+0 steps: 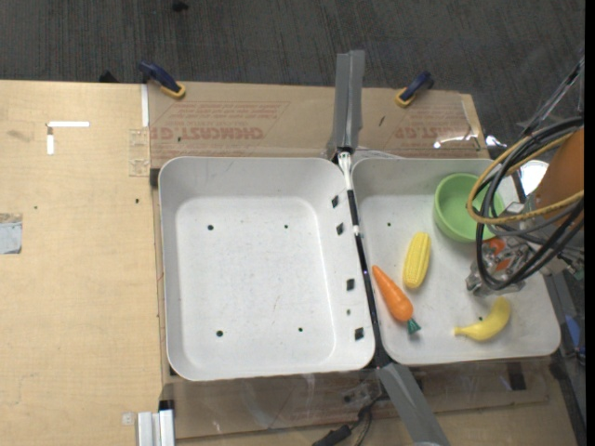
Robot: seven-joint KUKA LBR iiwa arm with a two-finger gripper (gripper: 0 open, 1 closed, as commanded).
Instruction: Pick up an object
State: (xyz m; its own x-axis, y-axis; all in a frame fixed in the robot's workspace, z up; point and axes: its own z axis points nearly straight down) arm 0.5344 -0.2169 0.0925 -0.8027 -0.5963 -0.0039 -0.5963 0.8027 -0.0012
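In the right bin (390,342), the corn (416,259) lies between the carrot (393,295) and the bowl (456,209), the banana (486,322) nearer.

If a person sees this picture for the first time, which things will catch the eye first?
The bright toys in the right bin: a corn cob, a carrot, a banana and a green bowl. The tool hangs just above the banana, amid looping cables.

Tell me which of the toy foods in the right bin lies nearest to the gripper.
The banana, just below the gripper. The corn cob lies farther left, and the carrot farther still, by the divider.
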